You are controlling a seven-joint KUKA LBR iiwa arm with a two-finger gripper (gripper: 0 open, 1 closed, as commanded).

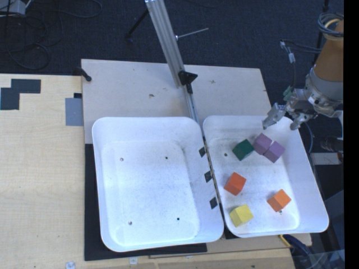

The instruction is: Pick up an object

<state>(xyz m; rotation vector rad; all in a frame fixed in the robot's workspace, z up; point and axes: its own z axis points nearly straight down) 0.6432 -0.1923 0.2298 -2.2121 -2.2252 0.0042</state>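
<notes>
Jaws (285, 117) sit at the upper right of the frame, over the top rim of the right bin (314, 206), two fingers spread apart with nothing between them. Arm comes in from the right edge, orange band visible above the wrist.

Candidate objects are all in the right bin:
- purple blocks (268, 147), two cubes touching each other, just below and slightly left of the jaws. Nearest target.
- green cube (243, 149), just left of the purple pair, close but looks apart from it.
- orange-red cube (235, 183), centre-left of the bin, near the divider side.
- orange cube (279, 200), lower right of the bin.
- yellow cube (241, 214), bottom of the bin, near the lower rim.

Left bin (106, 150) holds no blocks that I can see.

Key relation: the purple pair lies down-frame and a little left of the jaws, short travel. Its long axis runs diagonally, upper left to lower right in the frame. My read is that closing across the short axis would suit it, but two touching cubes may split or twist out. The green cube is a cleaner single target, only slightly farther left.

Risk, as a guess: descending near the top wall of the bin could clip the rim. Nothing gripped yet; task not started in terms of contact.
</notes>
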